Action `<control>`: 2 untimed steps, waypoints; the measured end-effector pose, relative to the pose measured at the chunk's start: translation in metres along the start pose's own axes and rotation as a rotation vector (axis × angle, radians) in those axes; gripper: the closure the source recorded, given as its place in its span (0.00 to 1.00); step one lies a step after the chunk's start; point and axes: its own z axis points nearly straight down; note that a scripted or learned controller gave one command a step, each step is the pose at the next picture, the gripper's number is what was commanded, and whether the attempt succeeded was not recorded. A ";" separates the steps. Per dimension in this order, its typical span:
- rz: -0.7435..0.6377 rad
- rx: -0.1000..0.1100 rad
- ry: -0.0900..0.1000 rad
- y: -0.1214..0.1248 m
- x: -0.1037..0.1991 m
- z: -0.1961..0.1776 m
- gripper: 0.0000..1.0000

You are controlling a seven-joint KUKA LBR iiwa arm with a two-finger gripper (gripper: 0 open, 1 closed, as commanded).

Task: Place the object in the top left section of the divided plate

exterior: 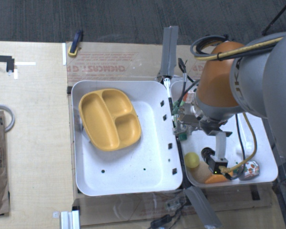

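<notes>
**Inspector:** Condition of the target?

**Assessor:** The yellow divided plate sits at ten o'clock in the left bin, skewed. A release could straddle a ridge or land in the wrong section.

**Inspector:** And the pick?

**Assessor:** The gripper is at nine o'clock over the right bin; whether it is clenched or released cannot be told. The probable object, a yellow-green ball, lies at seven o'clock near an orange piece, so a wrong pick is possible.

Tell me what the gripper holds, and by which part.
Cannot be told: the arm's wrist covers the gripper over the right bin. The yellow ball lies loose in that bin.
</notes>
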 end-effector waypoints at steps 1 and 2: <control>0.220 0.004 0.000 -0.039 0.061 0.001 1.00; 0.413 0.005 -0.002 -0.054 0.135 0.066 1.00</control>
